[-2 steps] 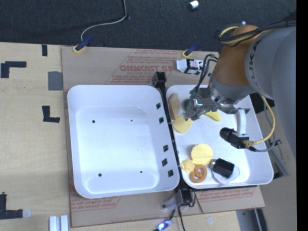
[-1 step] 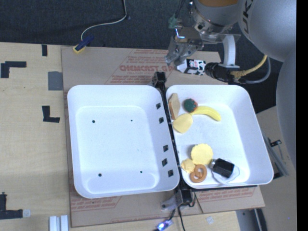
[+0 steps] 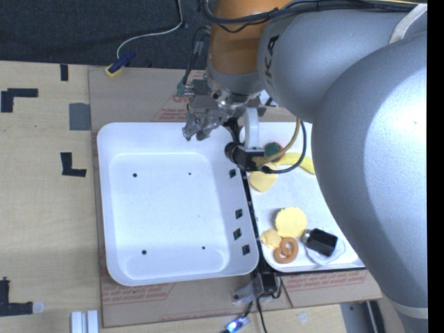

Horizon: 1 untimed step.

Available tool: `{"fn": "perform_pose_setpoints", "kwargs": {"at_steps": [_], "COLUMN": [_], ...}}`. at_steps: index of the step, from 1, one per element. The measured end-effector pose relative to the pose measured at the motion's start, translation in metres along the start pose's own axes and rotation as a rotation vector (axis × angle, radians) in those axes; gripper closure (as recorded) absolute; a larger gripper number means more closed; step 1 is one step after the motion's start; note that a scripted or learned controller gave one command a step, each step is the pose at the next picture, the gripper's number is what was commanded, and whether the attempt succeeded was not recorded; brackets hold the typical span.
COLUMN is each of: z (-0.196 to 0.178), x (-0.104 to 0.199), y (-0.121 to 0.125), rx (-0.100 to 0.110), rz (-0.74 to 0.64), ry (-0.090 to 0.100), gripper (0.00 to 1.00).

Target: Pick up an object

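Observation:
My gripper (image 3: 198, 130) hangs below the orange wrist band (image 3: 239, 26), over the far rim of the left bin (image 3: 104, 186). No object shows at its tip. The loose objects lie in the right bin (image 3: 347, 259): a round yellow piece (image 3: 291, 220), a brown ring-shaped donut (image 3: 285, 250), a small yellow lump (image 3: 270, 238), a black block (image 3: 320, 241), a pale yellow piece (image 3: 262, 180), a yellow curved piece (image 3: 295, 161) and a small green thing (image 3: 272, 148). The grey arm hides much of the right bin's far side.
The arm's grey body (image 3: 361, 116) covers the right of the view. A black cable loop (image 3: 239, 155) hangs by the divider between the bins. Black clips (image 3: 239, 224) line that divider. A blue-and-yellow item (image 3: 119, 64) lies on the bench behind the bins.

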State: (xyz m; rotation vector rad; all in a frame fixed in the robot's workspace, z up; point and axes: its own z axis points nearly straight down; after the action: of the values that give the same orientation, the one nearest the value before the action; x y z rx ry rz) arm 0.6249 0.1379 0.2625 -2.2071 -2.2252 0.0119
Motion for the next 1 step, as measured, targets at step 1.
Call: {"fn": "perform_pose_setpoints", "kwargs": {"at_steps": [1], "z": [-0.0164], "x": [-0.0042], "y": [0.0014], "rx": [-0.007], "rz": [0.003], "ry": [-0.001], "gripper": [1.00]}}
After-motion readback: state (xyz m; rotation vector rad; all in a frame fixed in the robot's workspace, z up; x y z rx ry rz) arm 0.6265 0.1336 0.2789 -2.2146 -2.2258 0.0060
